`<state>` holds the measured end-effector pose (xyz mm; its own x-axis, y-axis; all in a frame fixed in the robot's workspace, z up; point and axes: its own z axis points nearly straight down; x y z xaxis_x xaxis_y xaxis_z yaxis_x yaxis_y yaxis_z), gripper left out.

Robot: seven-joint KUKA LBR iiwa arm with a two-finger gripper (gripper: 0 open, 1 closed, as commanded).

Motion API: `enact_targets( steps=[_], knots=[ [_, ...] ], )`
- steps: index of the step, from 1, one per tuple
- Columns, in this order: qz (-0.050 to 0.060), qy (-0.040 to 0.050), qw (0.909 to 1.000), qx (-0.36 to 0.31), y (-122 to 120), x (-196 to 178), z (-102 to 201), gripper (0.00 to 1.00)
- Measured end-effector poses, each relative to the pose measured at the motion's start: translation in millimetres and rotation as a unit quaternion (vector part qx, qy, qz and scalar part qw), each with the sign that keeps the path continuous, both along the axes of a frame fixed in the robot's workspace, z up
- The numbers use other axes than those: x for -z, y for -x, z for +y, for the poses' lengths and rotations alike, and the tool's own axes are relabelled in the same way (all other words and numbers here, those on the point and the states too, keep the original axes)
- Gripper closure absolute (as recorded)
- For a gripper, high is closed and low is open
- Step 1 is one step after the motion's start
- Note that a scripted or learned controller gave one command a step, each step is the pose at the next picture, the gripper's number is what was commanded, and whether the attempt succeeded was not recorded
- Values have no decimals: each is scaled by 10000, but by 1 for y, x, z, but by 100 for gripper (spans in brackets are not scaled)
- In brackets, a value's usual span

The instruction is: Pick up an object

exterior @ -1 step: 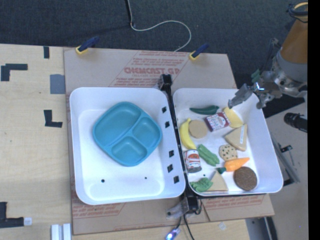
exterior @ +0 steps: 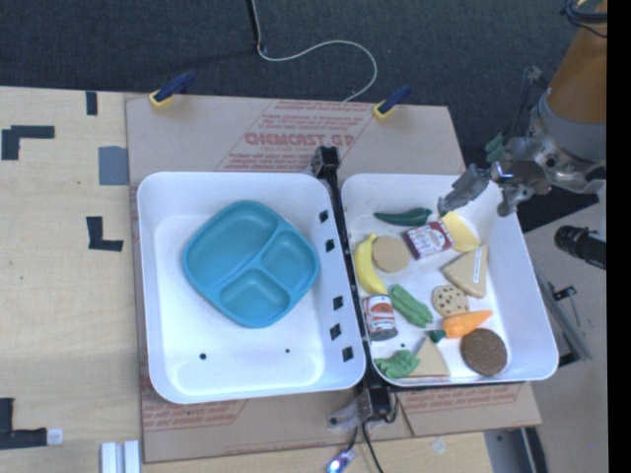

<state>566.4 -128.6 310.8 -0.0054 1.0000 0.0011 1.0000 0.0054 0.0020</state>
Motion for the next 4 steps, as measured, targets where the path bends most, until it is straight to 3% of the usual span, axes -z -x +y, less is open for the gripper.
enact_targets(
  steps=[1, 2, 3, 4],
  knots=[
    [1, -4, 10000, -8, 39, -44, 59, 0],
    [-55, -2, 10000, -12, 84, -174, 116, 0],
    [10, 12, 10000, 18, 82, -176, 113, 100],
    [3, -3, 10000, -28, 83, -201, 202, 100]
  ],
)
